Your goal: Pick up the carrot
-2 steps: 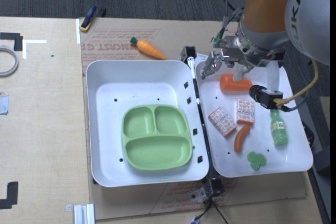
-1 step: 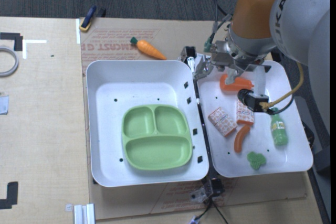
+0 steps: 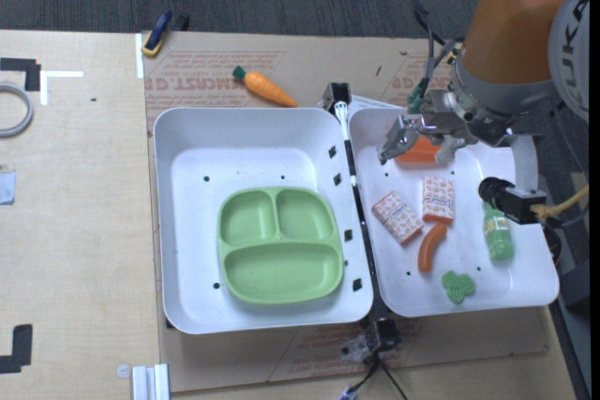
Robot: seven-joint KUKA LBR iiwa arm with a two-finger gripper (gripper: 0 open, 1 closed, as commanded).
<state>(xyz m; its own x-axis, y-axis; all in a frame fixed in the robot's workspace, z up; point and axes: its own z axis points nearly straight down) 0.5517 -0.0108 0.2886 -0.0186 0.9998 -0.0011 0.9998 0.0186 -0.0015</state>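
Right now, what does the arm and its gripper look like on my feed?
The arm is bulky and rounded, with an orange band over grey casing bearing partial dark lettering. Thin cables run along its wrist. The gripper is small, metallic grey.

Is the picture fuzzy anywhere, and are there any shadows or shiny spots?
In the camera view, the carrot on the cardboard looks sharp, with a thin shadow under it. The green plate and white bins are evenly lit, with soft shine on the bin rims. The hand looks a bit fuzzy and dark, shaded by the big orange arm above it.
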